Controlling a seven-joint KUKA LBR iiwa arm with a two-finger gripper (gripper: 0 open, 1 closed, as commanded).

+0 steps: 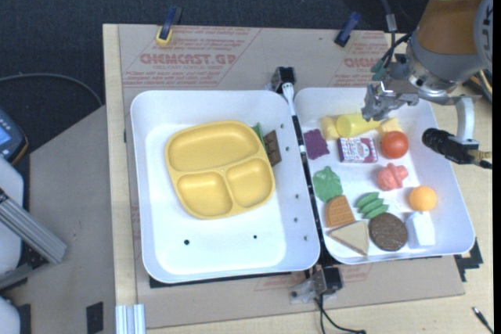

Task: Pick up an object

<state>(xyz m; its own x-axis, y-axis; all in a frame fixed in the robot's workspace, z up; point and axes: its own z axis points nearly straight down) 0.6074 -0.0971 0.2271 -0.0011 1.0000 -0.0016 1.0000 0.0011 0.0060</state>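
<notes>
I am hovering my end effector over the far part of the right bin, directly above the yellow toy piece — my likely target, lying just far of the red-and-white carton and left of the tomato. Whether the end effector is apart or together, I cannot tell. I am judging the piece light, stiff, smooth plastic — probably slippery. I am planning to grip across its narrow middle, where the neighbours leave room.
</notes>
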